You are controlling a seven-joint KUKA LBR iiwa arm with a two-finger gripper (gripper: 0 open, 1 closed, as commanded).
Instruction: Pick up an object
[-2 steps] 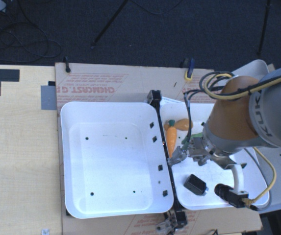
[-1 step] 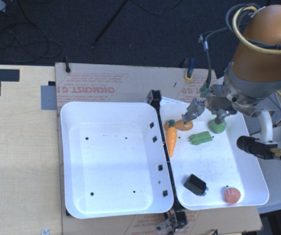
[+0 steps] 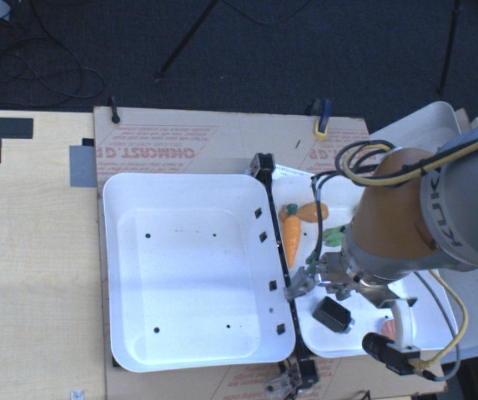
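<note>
Claw (image 3: 305,280) low in right bin (image 3: 343,347), grip state can't tell. Carrot (image 3: 290,233) just above it — light, rigid, slick taper; grasp mid-body. Black block (image 3: 333,314) just below-right — squarer hold.

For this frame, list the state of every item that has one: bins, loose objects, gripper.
left bin: upright on the bench, nothing visible inside.
right bin: holds the loose objects, partly covered by the arm.
carrot: lying lengthwise by the divider, free.
black block: lying on the bin floor, not gripped.
green object: mostly hidden by the arm.
gripper: low inside the right bin, finger state unclear.
</note>
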